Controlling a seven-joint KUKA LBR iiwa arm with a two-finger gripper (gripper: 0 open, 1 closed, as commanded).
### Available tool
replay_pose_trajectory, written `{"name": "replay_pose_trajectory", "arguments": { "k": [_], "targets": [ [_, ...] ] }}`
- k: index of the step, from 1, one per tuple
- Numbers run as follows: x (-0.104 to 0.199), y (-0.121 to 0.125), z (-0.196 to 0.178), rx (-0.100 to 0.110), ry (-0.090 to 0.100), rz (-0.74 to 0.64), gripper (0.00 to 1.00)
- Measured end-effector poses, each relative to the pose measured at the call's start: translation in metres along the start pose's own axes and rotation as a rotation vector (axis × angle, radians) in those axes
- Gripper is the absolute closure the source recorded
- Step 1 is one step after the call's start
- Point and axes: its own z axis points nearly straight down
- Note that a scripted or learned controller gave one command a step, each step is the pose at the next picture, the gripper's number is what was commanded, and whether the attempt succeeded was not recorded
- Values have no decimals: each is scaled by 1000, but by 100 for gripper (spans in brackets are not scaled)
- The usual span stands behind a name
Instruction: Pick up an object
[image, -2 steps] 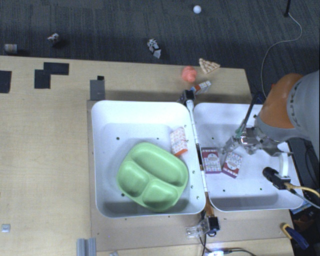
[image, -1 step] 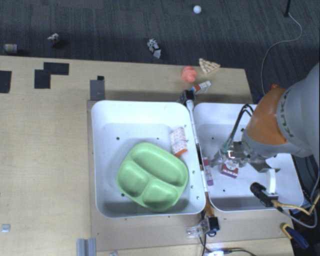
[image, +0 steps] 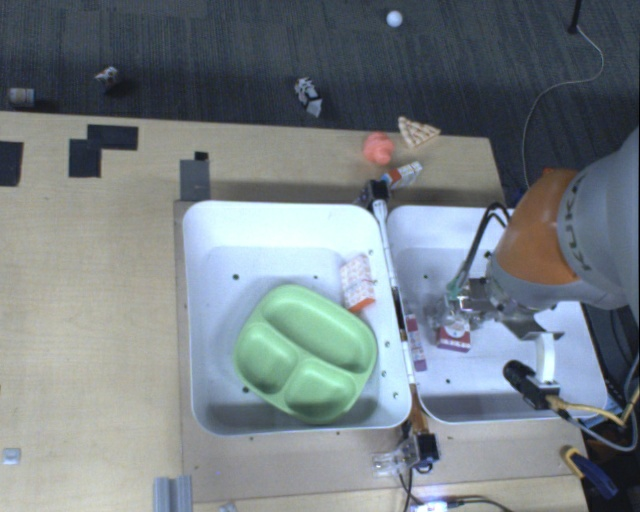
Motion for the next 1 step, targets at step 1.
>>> {"name": "replay_pose_trajectory", "arguments": {
  "k": [1],
  "targets": [
    [77, -29, -98, 11, 6, -1, 100]
  ]
}}
